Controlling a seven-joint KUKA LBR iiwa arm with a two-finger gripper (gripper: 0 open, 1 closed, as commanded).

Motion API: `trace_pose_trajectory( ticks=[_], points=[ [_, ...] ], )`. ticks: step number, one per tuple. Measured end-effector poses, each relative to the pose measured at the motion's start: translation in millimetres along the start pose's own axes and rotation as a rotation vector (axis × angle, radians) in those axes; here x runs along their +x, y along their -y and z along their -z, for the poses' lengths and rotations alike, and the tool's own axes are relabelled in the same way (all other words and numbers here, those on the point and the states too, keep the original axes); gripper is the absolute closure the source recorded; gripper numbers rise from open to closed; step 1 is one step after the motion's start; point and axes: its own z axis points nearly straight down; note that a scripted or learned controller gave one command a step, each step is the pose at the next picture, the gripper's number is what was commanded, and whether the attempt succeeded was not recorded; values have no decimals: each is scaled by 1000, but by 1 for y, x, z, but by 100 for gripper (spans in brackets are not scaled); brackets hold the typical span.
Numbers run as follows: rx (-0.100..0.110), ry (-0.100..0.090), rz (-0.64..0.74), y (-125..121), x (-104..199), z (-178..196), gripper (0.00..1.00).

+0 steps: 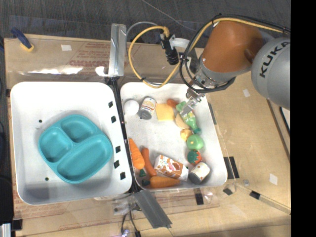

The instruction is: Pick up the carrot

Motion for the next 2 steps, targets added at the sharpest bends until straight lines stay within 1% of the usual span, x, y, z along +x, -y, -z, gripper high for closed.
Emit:
trace_pose_trajectory(
  ticks=[1, 2],
  points=[
    [2, -2, 264, -1, 6, 28, 100],
    [3, -3, 584, -6, 12, 22, 100]
  ],
)
